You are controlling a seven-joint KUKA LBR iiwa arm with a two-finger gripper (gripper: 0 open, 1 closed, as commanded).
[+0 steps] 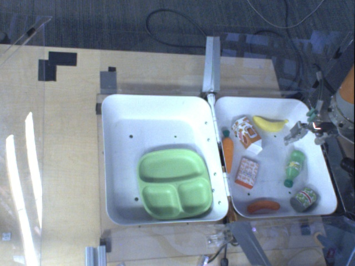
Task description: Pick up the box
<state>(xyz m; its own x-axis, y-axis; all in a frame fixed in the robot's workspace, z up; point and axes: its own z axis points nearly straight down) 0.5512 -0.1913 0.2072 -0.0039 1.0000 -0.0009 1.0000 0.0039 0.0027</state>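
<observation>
The box (247,172) is a small flat pack, orange-red with a pale printed panel, lying face up and slightly tilted in the middle of the right bin (331,201). Around it in that bin lie a carrot (227,154) along the left wall, a carton (246,132) above the box, a banana (269,124) at the upper centre, a green bottle (294,168) to the right, a can (304,199) at the lower right and a sausage (263,206) along the bottom wall. The left bin (119,148) holds a green tray (175,183) with three compartments. Both bins sit on a pale wooden tabletop (55,148) with black markers at the upper left; beyond it at the top of the frame is dark carpet (111,15) crossed by loose cables (177,29). The gripper (302,130) hangs at the right edge of the frame over the upper right part of the right bin, up and to the right of the box and well apart from it, nearest the banana and bottle. Whether it is spread or closed cannot be told; nothing is seen in it.
</observation>
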